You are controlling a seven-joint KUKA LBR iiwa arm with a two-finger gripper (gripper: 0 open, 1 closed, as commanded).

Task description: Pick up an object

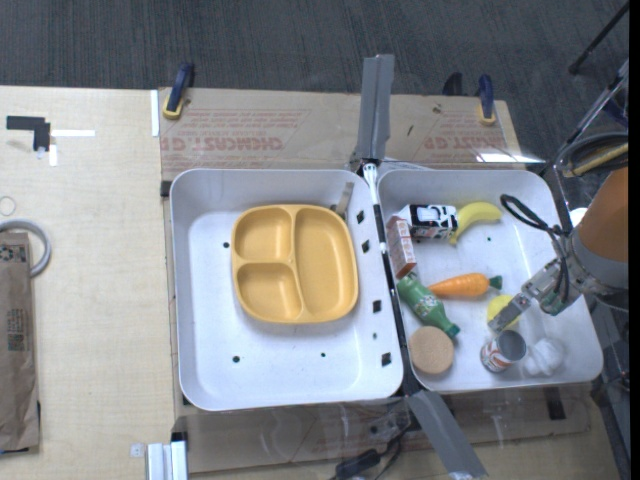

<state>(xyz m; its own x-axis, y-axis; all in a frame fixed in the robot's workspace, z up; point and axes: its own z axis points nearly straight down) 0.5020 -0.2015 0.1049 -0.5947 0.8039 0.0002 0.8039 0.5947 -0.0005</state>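
I see the gripper (512, 313) low in the right bin (540, 183), reaching in from three o'clock, its tip at a small yellow piece (497, 310) just above a tin can (502, 351). Whether the claw is spread or closed, or has that yellow piece between its tips, I cannot tell; the tip is too small and blurred.

I judge the yellow piece a light, hard plastic toy, smooth and likely to slip, so I would pinch it across its narrow middle.

At nine o'clock from it lies a carrot (462, 286), with a green bottle (426, 304) beyond and a cork disc (432, 349) at seven. A banana (474, 215) sits at twelve. The left bin (200, 368) holds a yellow divided plate (295, 264).
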